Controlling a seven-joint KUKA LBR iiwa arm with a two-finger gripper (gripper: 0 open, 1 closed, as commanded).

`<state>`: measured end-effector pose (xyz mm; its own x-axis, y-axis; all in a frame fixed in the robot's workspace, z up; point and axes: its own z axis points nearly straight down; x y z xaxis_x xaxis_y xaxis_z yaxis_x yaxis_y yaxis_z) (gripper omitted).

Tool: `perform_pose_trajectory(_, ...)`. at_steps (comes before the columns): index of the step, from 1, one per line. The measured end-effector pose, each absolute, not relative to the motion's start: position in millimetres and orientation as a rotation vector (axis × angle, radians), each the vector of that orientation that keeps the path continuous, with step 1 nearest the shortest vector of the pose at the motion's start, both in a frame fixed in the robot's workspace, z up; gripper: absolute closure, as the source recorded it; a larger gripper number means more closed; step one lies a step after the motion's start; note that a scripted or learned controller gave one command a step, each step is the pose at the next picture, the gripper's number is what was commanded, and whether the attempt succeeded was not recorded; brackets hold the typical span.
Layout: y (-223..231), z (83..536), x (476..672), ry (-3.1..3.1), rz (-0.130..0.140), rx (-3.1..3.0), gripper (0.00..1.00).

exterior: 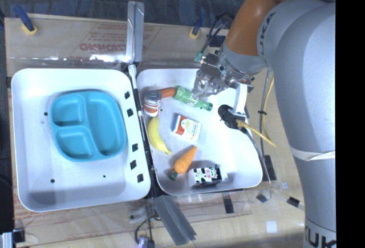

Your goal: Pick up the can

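— Several things crowd the right bin [242,175]?
— Yes: banana [157,135], carrot [185,160], green bottle [193,98].
— The can [151,103]?
— Upright by the divider, left of the gripper [204,88], whose grip I cannot tell.

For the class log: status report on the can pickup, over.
Gripper above green bottle. Can upright, untouched, by right bin's left wall. Banana beside it.

Glossy white plastic bins [34,144] (blue tray [88,124] matt).
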<state>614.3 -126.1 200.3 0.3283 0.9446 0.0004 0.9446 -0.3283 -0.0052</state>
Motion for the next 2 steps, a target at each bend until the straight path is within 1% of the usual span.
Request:
perform_pose_trajectory(1, -126.2, 200.2, 614.2, -1.818, 0.004, -2.557, 0.0)
perform_pose_trajectory(2, -127.8, 96.8, 564.5, -1.969, -0.009, -2.453, 0.0)
